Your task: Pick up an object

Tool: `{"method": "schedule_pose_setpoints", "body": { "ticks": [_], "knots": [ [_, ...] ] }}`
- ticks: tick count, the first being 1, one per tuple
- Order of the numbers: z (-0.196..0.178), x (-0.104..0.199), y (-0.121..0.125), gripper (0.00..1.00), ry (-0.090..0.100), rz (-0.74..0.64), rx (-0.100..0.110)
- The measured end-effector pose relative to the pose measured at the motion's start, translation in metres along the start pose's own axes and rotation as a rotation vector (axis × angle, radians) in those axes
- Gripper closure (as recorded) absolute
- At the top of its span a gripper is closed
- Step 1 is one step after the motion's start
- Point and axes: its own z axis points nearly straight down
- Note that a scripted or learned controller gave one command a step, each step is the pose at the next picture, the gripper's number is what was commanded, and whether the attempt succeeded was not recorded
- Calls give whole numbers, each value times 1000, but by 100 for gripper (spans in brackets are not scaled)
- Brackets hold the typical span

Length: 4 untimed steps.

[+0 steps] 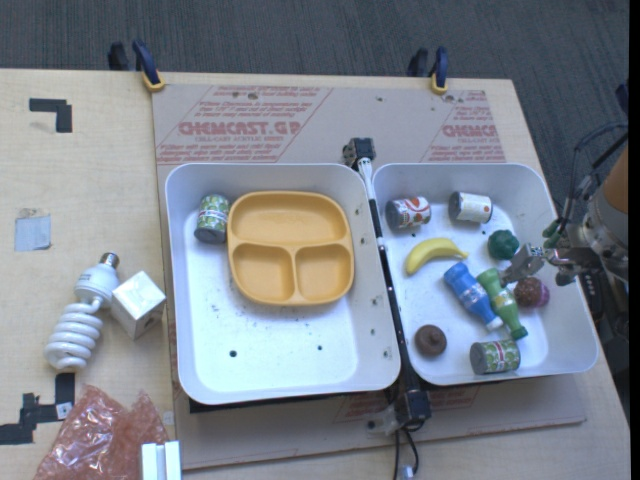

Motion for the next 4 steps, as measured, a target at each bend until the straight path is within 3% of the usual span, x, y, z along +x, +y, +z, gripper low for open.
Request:
{"method": "schedule_pose_setpoints", "body": {
  "ticks": [1, 2, 3, 4],
  "knots": [
    [123, 60, -10, 0, 1, 2, 0],
    [23, 87, 54, 0, -1, 1, -2],
    [122, 71, 5, 0, 0, 4, 0],
    [0, 6, 67, 0, -1, 0, -2]
  ]
}}
